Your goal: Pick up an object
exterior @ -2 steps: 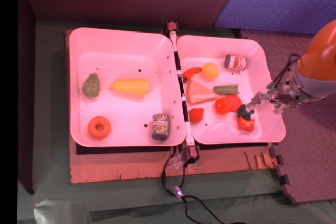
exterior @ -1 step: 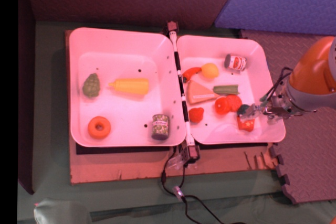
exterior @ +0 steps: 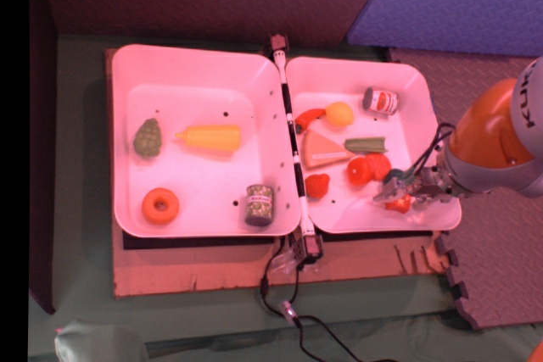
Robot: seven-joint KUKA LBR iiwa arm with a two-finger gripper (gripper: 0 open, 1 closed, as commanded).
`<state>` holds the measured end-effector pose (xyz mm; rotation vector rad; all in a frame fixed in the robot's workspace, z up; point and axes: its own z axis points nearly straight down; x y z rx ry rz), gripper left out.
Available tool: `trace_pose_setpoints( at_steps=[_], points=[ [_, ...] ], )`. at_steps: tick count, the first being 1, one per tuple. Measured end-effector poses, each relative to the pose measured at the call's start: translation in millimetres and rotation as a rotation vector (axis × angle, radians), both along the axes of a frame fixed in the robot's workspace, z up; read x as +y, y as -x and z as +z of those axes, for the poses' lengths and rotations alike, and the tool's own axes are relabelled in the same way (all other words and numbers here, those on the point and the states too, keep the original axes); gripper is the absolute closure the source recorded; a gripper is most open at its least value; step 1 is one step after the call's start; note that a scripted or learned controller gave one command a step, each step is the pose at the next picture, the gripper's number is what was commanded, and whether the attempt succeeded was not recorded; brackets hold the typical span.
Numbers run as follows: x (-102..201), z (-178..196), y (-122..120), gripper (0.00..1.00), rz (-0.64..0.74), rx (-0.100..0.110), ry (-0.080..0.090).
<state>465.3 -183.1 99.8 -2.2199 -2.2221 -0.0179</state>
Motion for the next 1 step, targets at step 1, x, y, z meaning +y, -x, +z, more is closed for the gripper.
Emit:
trace_pose_setpoints(
  at_steps=[1],
  points=[
    [1.3,-2.2,-3.7,0.0,-0.002,0.001,0.001]
  ],
)
